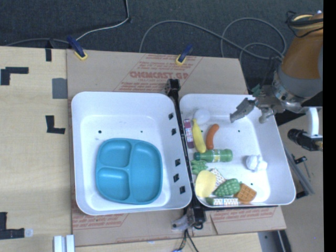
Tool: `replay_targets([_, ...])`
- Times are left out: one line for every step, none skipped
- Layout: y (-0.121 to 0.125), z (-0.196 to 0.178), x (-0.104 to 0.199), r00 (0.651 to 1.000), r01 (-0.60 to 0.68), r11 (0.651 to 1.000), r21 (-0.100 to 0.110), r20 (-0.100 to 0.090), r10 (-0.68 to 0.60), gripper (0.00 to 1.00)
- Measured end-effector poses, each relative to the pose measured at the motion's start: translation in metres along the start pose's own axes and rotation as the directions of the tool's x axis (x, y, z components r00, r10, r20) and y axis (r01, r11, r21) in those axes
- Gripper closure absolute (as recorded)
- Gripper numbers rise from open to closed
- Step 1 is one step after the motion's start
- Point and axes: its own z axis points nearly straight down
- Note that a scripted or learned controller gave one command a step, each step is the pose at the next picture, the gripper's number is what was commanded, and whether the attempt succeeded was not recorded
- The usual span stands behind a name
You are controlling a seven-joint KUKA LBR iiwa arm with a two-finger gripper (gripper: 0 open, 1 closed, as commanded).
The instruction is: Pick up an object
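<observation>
— White bins, how many?
— Two; the left bin (84,140) holds one blue divided plate (128,170). The right bin (273,156) holds one banana (198,135), one sausage (211,135), one green bottle (214,155).
— And the tool (252,111)?
— Splayed, grasping nothing, over that bin's far edge.
— Anything unclear?
— The heap nearest the bottle overlaps; pieces are hard to tell apart.

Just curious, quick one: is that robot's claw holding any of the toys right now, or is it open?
Gripper: open, jaws spread, holding nothing, above the right bin.
</observation>
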Motion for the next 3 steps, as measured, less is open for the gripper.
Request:
replay_targets([0.044, 0.077, 0.054, 1.0, 0.001, 1.0, 0.002, -0.001, -0.001, 0.0])
replay_targets([0.036, 0.154, 0.051, 1.0, 0.0, 1.0, -0.003, 0.001, 0.0, 0.0])
replay_targets([0.046, 0.154, 0.048, 1.0, 0.001, 1.0, -0.003, 0.0, -0.001, 0.0])
